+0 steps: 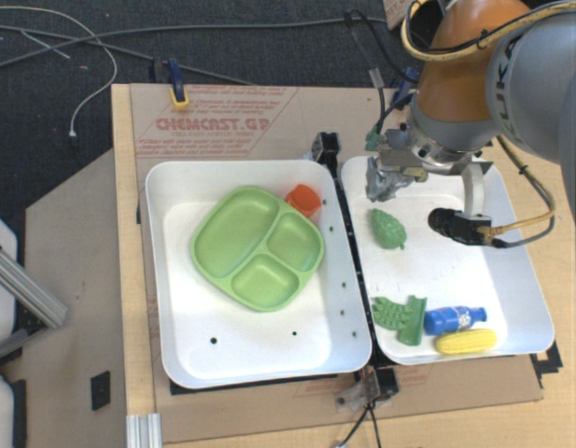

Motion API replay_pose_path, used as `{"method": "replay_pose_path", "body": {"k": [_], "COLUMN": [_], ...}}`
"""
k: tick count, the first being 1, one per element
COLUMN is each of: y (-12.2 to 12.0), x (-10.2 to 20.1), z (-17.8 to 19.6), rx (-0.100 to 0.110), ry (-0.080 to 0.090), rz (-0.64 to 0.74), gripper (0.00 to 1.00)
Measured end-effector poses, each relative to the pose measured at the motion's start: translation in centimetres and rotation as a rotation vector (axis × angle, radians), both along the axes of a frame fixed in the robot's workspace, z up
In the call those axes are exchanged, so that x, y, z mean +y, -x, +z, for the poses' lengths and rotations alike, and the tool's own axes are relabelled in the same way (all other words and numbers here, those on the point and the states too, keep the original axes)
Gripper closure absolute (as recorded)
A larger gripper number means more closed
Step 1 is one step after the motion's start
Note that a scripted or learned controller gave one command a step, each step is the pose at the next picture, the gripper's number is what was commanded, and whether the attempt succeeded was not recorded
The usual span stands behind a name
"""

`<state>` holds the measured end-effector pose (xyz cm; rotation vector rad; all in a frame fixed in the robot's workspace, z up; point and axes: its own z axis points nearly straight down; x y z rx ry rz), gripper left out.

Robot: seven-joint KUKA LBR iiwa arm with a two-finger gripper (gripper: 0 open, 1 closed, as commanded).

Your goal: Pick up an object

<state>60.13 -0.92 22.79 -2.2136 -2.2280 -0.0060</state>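
gripper: grey two-finger gripper (386, 183) hovering just beyond rounded green plastic toy (388, 229), right white bin (526, 278)
jaws: cannot tell
why: probably lining up a grasp

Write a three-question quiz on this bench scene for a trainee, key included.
1. True or false: the green divided plate lies in the right bin.
2. Which lies nearest the gripper? A) yellow corn B) green bumpy toy C) blue bottle
3. Fill in: the orange object sits in the ___ bin, at the plate's far edge.

Key: 1 false; 2 B; 3 left.
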Motion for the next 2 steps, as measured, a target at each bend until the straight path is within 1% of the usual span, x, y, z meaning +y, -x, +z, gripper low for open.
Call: {"method": "replay_pose_path", "body": {"k": [1, 2], "y": [1.0, 1.5], "x": [4.9, 9.3], "z": [0.8, 0.7], "rx": [0.003, 0.003], "ry": [0.0, 0.001], "rz": [0.0, -0.001], "gripper": [1.0, 1.0]}}
